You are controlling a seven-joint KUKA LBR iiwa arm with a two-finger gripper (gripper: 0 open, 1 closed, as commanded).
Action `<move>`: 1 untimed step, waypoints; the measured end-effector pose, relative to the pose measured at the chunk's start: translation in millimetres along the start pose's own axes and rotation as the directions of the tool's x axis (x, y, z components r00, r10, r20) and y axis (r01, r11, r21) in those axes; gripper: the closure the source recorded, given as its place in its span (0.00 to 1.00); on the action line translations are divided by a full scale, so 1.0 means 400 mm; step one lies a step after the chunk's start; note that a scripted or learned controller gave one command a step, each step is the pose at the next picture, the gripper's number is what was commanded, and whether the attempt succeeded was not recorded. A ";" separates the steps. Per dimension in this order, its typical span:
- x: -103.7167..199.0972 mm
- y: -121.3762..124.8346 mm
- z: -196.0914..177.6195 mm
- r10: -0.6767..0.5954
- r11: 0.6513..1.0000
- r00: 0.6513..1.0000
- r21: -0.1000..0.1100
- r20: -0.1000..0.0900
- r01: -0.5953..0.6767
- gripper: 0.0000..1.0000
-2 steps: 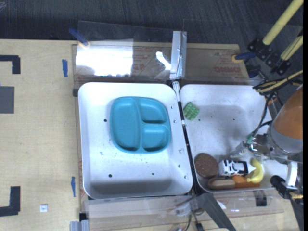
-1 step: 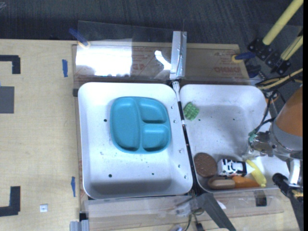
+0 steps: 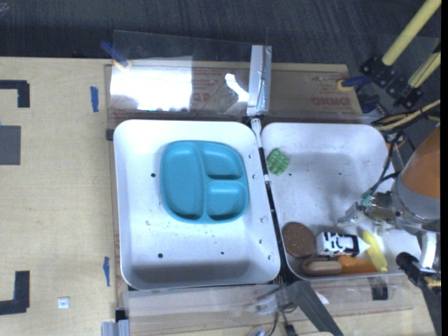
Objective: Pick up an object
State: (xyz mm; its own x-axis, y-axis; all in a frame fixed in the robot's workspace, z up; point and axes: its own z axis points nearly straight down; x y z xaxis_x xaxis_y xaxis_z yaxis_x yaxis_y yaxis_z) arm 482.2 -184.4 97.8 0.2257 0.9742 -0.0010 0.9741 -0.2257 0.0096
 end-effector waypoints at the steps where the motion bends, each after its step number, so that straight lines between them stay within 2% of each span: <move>1: 0.059 -0.017 0.027 0.387 0.922 0.922 0.002 0.003 -0.387 0.00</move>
State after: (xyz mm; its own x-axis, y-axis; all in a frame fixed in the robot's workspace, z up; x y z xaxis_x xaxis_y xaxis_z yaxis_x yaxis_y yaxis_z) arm 480.9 -159.9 86.9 0.5853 0.8108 0.0000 0.8108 -0.5853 0.0071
